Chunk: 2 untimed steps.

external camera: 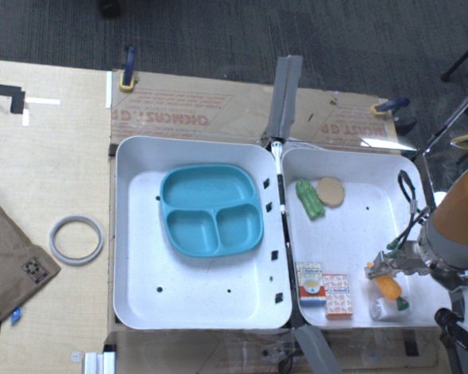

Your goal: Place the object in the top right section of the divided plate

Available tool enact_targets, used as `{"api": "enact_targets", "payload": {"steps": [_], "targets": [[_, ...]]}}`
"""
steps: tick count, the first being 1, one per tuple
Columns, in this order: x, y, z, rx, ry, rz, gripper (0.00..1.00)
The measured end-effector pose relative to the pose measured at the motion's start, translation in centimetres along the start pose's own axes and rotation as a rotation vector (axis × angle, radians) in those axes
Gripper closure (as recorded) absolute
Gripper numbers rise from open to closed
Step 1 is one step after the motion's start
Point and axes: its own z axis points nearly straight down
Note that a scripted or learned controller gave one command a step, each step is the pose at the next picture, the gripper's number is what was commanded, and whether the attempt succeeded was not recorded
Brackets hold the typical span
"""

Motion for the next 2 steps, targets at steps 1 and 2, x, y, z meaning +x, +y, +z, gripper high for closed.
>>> {"api": "enact_targets", "payload": {"steps": [1,2], "targets": [[4.8,5.5,2.0,-0.001,-0.001,-0.071,1.0],[4.2,1.6,2.0,0.002,0.001,0.217,1.0]]}}
